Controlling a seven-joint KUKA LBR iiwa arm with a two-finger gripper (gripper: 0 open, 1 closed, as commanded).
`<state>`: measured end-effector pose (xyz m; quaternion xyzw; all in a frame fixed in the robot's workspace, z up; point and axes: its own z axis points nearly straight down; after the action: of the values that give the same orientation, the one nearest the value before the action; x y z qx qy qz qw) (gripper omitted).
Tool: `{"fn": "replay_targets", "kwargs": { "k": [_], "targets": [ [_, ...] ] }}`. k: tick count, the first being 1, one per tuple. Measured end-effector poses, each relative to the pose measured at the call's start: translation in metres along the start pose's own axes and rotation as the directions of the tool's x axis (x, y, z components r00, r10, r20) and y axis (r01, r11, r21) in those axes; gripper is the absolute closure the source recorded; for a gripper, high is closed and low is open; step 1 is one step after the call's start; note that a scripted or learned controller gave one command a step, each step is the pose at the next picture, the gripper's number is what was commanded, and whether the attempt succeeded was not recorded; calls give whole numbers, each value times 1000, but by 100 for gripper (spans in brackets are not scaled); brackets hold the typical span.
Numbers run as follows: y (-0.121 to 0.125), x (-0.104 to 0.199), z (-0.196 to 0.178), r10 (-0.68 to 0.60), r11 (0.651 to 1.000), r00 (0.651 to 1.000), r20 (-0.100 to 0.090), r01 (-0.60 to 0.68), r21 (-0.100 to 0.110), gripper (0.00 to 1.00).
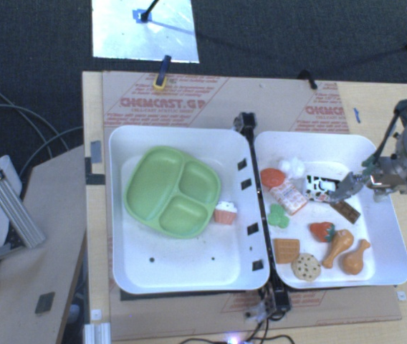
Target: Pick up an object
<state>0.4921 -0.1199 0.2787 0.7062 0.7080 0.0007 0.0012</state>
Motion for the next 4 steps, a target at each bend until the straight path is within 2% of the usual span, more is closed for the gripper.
{"fn": "replay_targets", "kwargs": {
  "k": [1, 2, 3, 4],
  "targets": [
    [-6, 60, 69, -7, 1000, 1000, -4, 7, 6, 0],
    [-6, 12, 162, 6, 1000, 1000, 0, -6, 7, 0],
    [-4, 72, 91, -6, 1000, 1000, -2, 6, -4, 0],
    [-5, 90, 94, -4, 1000, 1000, -2, 4, 0, 0]
  ]
}}
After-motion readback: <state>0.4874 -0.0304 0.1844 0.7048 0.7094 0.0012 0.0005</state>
